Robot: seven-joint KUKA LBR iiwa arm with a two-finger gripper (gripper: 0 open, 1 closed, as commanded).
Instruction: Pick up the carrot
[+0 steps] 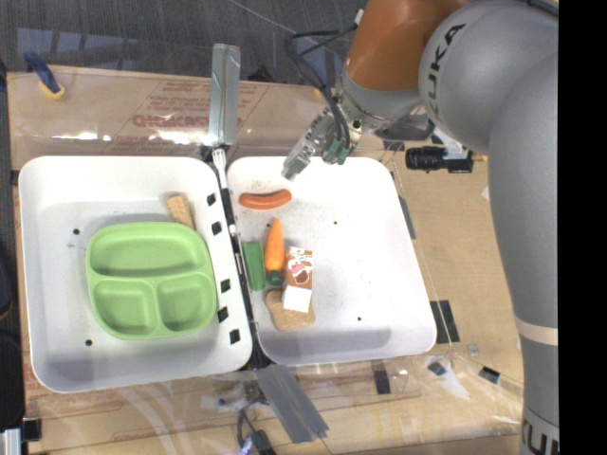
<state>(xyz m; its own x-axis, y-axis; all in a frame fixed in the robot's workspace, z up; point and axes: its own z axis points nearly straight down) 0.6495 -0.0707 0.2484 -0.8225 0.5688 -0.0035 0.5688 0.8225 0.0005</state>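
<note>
The carrot (274, 243) lies upright-lengthwise in the right bin (379, 254), near its left wall, just below a sausage (265, 198) and beside a green block (253, 264). The claw (296, 166) hovers above the bin's far edge; its state cannot be told.

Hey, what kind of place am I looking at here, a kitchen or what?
Likely a robot lab test bench, not a kitchen: a KUKA arm reaches over two white bins, which hold toy-like food such as a carrot and a sausage, with taped plastic sheeting beneath.
</note>
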